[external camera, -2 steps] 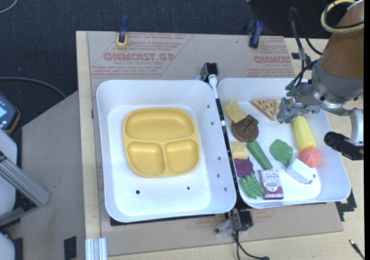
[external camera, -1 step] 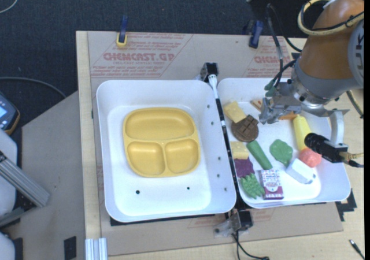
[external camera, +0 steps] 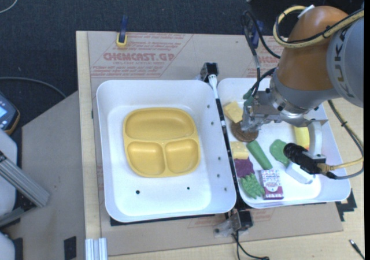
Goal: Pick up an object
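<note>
Gripper (external camera: 250, 127) low in right bin (external camera: 335, 192), tips on brown round piece (external camera: 245, 133) hard by divider (external camera: 222, 132) between bins. Finger state: cannot tell, wrist blocks view. Yellow wedge (external camera: 233, 111) just beyond brown piece, green stick (external camera: 259, 154) just nearer.

Advice: centre on brown piece, clear of divider wall, close firm, lift straight. Crowding neighbours risk snag.

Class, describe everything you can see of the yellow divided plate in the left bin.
The yellow divided plate looks like matte moulded plastic, a rounded rectangle with three hollows: one wide compartment along the far side, two smaller ones side by side nearer the camera. It lies flat and upright, roughly central on the floor of the left bin. Its compartments hold nothing, and only the bin floor touches it.
</note>
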Controlling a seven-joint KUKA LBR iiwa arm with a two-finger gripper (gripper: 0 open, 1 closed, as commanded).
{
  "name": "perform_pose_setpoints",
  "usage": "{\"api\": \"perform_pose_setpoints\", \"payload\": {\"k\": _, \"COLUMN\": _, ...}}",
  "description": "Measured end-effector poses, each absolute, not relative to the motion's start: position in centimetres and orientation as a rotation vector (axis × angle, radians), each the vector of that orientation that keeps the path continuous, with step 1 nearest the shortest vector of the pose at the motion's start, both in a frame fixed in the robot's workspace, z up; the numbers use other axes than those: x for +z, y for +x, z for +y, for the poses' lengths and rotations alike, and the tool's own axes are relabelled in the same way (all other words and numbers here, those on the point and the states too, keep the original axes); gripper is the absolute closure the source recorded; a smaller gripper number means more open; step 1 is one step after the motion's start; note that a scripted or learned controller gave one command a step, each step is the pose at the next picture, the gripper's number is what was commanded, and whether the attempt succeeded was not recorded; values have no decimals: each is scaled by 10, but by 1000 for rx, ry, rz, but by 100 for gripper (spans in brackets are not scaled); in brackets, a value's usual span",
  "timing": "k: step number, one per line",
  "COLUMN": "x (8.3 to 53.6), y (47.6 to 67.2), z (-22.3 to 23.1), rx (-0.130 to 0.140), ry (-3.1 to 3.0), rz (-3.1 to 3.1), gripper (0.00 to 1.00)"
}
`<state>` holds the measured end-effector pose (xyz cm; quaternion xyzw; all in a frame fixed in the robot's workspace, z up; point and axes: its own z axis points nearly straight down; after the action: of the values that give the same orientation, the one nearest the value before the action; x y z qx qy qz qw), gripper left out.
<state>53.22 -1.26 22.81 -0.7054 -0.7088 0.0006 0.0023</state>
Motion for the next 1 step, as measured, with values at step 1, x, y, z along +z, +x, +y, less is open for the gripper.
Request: {"api": "perform_pose_setpoints", "payload": {"k": 1, "x": 231, "y": 544, "z": 16, "rx": -4, "ry": -2218, "rz": -2227, "gripper": 100}}
